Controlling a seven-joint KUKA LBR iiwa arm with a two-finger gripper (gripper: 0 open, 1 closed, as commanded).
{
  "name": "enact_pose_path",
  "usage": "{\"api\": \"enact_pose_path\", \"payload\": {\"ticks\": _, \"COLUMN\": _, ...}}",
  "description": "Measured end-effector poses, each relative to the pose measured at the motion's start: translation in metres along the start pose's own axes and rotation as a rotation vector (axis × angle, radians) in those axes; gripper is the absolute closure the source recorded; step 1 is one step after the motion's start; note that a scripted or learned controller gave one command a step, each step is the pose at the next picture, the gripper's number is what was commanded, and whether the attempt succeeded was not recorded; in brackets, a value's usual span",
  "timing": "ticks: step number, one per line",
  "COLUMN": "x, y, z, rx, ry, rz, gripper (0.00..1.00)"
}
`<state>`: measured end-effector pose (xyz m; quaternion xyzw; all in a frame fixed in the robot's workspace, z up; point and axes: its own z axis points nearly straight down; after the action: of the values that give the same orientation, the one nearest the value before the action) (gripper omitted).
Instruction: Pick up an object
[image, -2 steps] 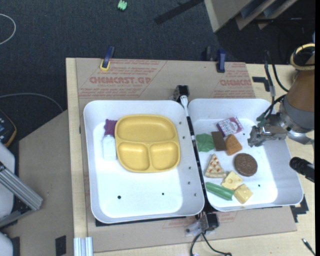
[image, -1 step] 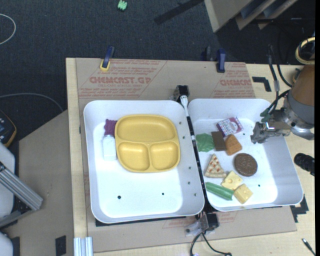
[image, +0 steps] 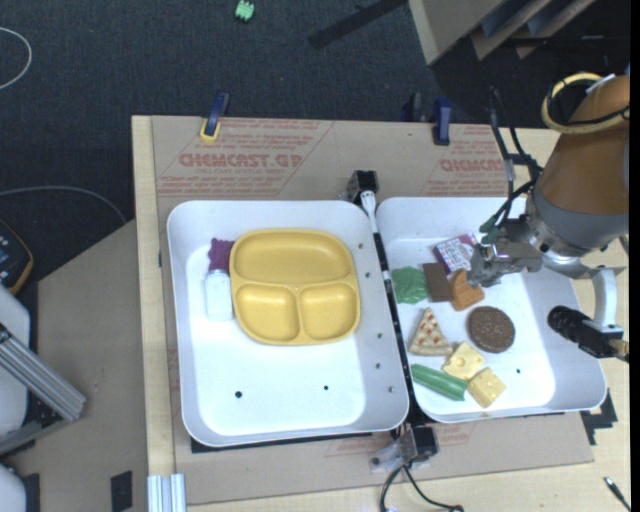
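The right bin (image: 565, 395) holds several toy foods: a pink packet (image: 455, 249), a brown bar (image: 437, 283), a green leafy piece (image: 408, 286), an orange chunk (image: 466, 294), a round brown cookie (image: 491, 329), a pizza slice (image: 430, 335), two cheese wedges (image: 463, 361) (image: 487, 386) and a green pickle (image: 438, 381). My gripper (image: 489, 264) hangs low over the bin's upper middle, just above the orange chunk and right of the pink packet. Its tips are dark and blend with what lies beneath.
The left bin (image: 270, 400) carries a yellow divided plate (image: 295, 285) and a white bottle with a purple cap (image: 217, 278) at its left. A black attachment (image: 585, 332) sticks out over the right bin's right side. Clamps (image: 211, 118) (image: 441, 120) hold the board's far edge.
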<state>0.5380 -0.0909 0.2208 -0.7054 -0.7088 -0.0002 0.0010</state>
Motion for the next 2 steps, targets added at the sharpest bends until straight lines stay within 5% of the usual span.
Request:
{"api": "enact_pose_path", "payload": {"ticks": 1, "x": 0.053, "y": -0.006, "z": -0.013, "rx": -0.001, "ry": 0.001, "rz": -0.002, "gripper": 1.00}}
{"api": "enact_pose_path", "payload": {"ticks": 2, "x": 0.067, "y": -0.017, "z": -0.013, "rx": 0.002, "ry": -0.001, "rz": 0.003, "gripper": 1.00}}
